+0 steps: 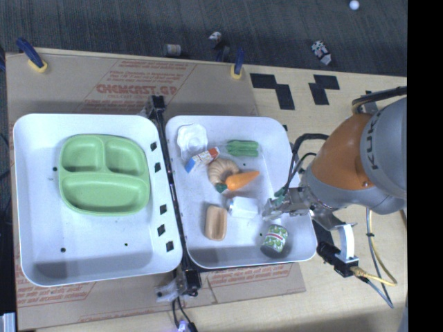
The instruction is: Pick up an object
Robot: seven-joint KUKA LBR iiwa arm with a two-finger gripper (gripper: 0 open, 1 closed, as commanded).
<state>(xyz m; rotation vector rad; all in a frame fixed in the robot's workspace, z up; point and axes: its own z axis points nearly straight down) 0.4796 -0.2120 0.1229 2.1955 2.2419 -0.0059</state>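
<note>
The right bin (277, 131) holds several small items. A white cup (192, 139) and a green vegetable (242, 147) lie at its far end, with a red, white and blue packet (201, 159) beside them. A tan croissant (223, 169) touches an orange carrot (242, 180) in the middle. Nearer the front lie a white block (242, 207), a tan bun (215, 223) and a green can (275, 241). My gripper (279, 203) hangs low over the bin's right side, just above the can and right of the white block. Nothing shows between its tips.
The left bin (28, 185) holds a green divided plate (104, 173). A black divider (166, 178) runs between the bins. The grey and orange arm (346, 164) reaches over the right bin's right rim, with cables trailing on the bench at the right.
</note>
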